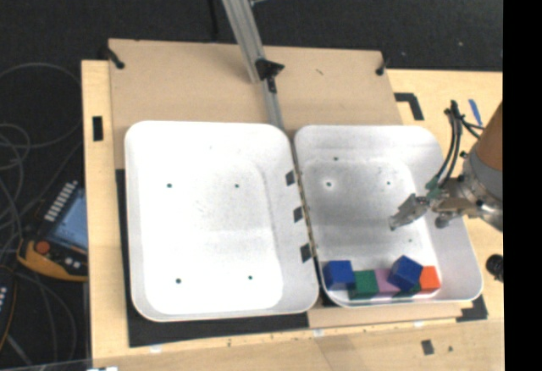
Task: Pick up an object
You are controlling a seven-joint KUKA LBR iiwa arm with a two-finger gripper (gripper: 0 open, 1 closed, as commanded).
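The bench (pixel 212 64) was a pale wooden board over a dark floor, with cables and a handheld pendant (pixel 59 229) lying at the left, and a metal rail (pixel 241 9) running down from the top toward the gap between the two bins. The left bin (pixel 212 217) sat beside the right bin (pixel 373 166), their inner rims touching.

My gripper (pixel 412 212) hung over the right bin, near its right wall and above its bare middle part. The fingers looked slightly spread and nothing was between them — so I held no object at that moment.

All the objects lay in a row along the front wall of the right bin: a blue cube (pixel 339 273), a green block (pixel 365 283) just beside it, a pink piece (pixel 386 282), a second blue block (pixel 406 271) and an orange block (pixel 430 278). They were packed close, some touching.

In my judgement the task was not yet done. No object was lifted, and the gripper was apart from the row. What remained was nearly everything — to come over one block, to go down, to close on it and to raise it. The blocks stood tight against the wall and against each other, so the fingers could have little room.
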